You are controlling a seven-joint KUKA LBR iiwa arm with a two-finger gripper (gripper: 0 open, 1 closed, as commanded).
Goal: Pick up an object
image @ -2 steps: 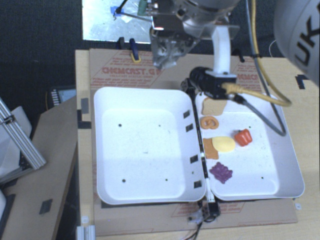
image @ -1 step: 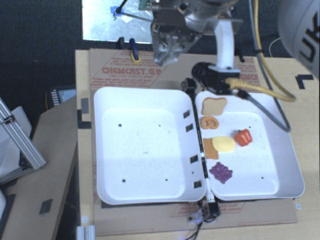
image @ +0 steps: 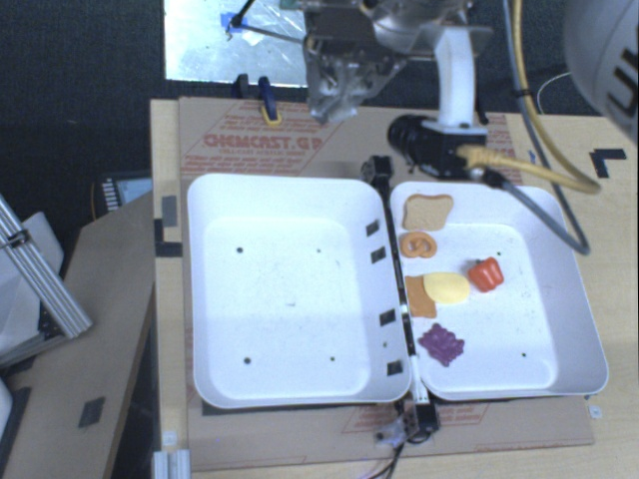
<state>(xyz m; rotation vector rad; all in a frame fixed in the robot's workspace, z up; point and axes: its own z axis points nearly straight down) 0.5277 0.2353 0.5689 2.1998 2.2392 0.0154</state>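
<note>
My gripper (image: 334, 93) hangs high above the bench behind the bins; its state I cannot tell. In the right bin (image: 559, 362) lie toy foods; the red pepper (image: 485, 274) looks light, stiff, slippery plastic, best pinched across its body

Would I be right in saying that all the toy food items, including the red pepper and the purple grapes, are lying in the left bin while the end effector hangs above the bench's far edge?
Not quite: the camera view shows the red pepper, the purple grapes and the other food items in the right bin, not the left bin. The end effector does hang above the bench's far edge.
</note>
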